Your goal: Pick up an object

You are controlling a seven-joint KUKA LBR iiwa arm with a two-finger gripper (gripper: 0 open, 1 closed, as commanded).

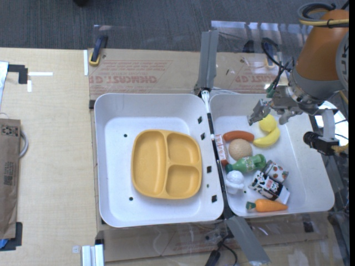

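Camera view: both bins are seen from above at a slant, and the arm is seen entering from the right.
Gripper: positioned over the far part of the right bin; whether it is open or closed cannot be told, and nothing is seen held.
Nearest object: a banana, lying just below the gripper, near the bin's far edge.
Banana axis: bent, with its longer run laid roughly toward the bin's right edge.
Key relation: the banana is judged to lie almost directly under the tool, slightly toward the near edge.
Neighbouring items: a sausage and an egg are placed beside the banana, toward the bin's left wall.
Left bin: a yellow divided plate is carried at its centre.
Task status: pick not yet achieved, as judged.
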